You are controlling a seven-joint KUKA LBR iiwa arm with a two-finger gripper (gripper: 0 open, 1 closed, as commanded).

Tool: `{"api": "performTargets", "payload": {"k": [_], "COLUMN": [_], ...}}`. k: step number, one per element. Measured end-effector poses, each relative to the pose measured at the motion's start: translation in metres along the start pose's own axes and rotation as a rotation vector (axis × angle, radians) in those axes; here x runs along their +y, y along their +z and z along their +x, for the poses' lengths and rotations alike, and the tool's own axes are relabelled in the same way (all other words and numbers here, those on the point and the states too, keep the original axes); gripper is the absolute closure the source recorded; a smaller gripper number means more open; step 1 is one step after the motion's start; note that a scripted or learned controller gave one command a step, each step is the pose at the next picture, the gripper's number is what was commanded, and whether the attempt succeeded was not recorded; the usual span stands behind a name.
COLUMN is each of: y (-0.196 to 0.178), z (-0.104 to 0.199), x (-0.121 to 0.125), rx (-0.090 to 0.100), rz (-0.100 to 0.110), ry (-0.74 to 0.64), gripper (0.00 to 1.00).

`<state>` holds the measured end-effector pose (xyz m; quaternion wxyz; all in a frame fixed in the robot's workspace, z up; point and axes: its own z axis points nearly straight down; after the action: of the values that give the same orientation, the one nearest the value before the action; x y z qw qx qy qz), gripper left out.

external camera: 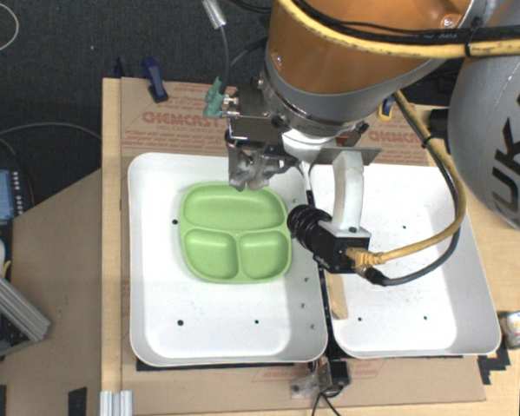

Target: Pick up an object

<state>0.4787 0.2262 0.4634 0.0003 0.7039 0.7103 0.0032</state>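
The green divided plate [235, 233] lies in the left bin [150, 310], with bare white floor in front of it. The gripper [247, 178] hangs at the plate's far edge; I cannot tell its state.

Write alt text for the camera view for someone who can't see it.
A grey and orange robot arm's pincer hangs over the far rim of a green three-compartment plate lying in the left white bin. A second white bin sits beside it.
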Motion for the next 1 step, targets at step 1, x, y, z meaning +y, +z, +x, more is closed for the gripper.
{"api": "performTargets", "payload": {"k": [1], "y": [0.104], "z": [-0.0589], "x": [-0.0016], "rx": [-0.01], "rz": [0.017], "ry": [0.016], "gripper": [1.0]}}
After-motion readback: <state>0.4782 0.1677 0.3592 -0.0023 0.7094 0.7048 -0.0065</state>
